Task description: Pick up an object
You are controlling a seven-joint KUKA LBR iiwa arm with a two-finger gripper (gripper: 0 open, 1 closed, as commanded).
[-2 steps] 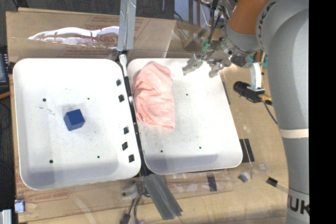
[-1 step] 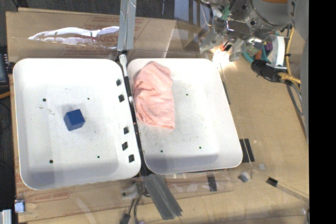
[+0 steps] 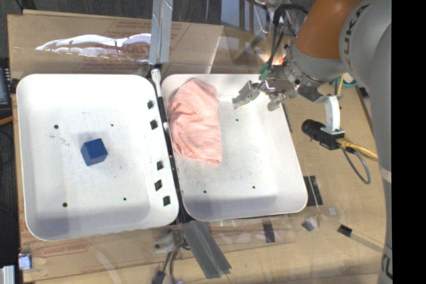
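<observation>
Camera view: gripper (image 3: 258, 98) hangs spread and empty over the right bin (image 3: 266, 169), pink cloth (image 3: 195, 120) bunched at its left side; best approach centres over the cloth's thickest fold.

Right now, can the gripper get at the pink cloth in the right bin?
Probably yes. The gripper hovers over the right bin, just beside the pink cloth, which lies bunched against that bin's left wall. Nothing sits between them. The wall close behind the cloth could crowd a finger.
</observation>
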